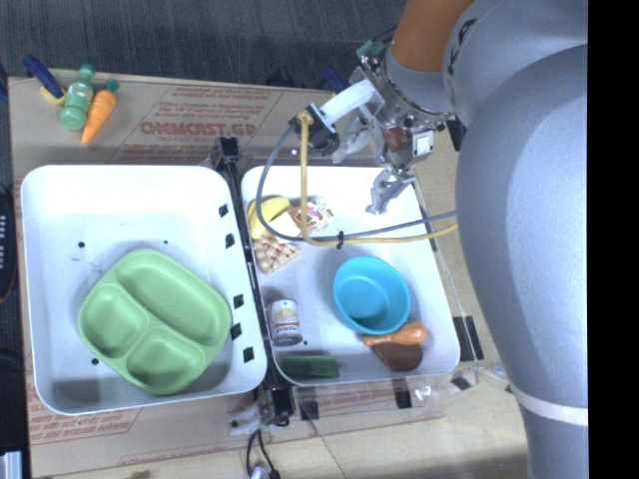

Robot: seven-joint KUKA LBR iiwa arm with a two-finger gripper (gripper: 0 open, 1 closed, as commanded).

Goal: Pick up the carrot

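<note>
1. The carrot [97,115] is a small orange toy with a green top.
2. It lies on the brown cardboard surface at the far left, outside both bins and beyond the far edge of the left one.
3. It is tilted, green top pointing away, orange tip toward the bin.

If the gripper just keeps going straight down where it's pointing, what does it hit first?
Likely bare white floor of the right bin, near its far edge. The gripper points there, short of the blue bowl. Depth is hard to judge. The carrot lies outside, far left.
</note>
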